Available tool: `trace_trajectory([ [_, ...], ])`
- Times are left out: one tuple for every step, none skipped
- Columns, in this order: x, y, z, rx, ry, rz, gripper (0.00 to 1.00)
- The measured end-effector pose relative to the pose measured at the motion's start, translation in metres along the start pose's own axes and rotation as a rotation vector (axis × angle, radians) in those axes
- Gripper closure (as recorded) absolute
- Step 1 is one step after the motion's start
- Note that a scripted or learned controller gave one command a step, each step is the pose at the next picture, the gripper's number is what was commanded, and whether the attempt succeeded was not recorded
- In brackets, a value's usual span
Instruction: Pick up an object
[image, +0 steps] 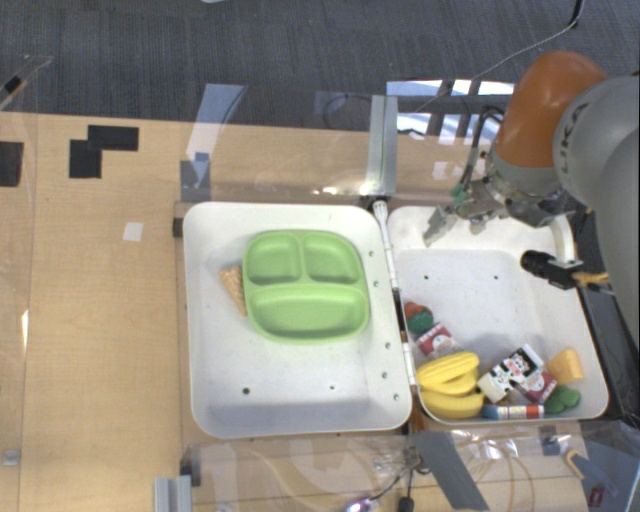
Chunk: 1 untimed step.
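Bananas (449, 385) lie at the near edge of the right bin (500, 275), with small packets (515, 375) and an orange block (566, 364) beside them. Green divided tray (303, 285) sits in the left bin (290, 400). Gripper (453, 220) hangs above the right bin's far rim, fingers apart, clamped on nothing.

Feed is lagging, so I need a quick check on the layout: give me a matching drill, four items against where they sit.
Things:
1. green tray
2. bananas
3. yellow wedge
4. cracker

Places:
A. right bin, near right corner
B. left bin, middle
C. left bin, at the tray's left edge
D. right bin, near left corner

Pairs: 1-B, 2-D, 3-A, 4-C
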<state>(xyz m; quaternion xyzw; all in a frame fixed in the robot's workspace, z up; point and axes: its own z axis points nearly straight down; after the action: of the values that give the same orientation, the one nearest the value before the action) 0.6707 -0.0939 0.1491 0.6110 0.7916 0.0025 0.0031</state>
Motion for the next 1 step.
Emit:
trace_trajectory([
  [-0.0091, -0.0409, 0.0360, 0.003, 0.001, -0.039, 0.00],
])
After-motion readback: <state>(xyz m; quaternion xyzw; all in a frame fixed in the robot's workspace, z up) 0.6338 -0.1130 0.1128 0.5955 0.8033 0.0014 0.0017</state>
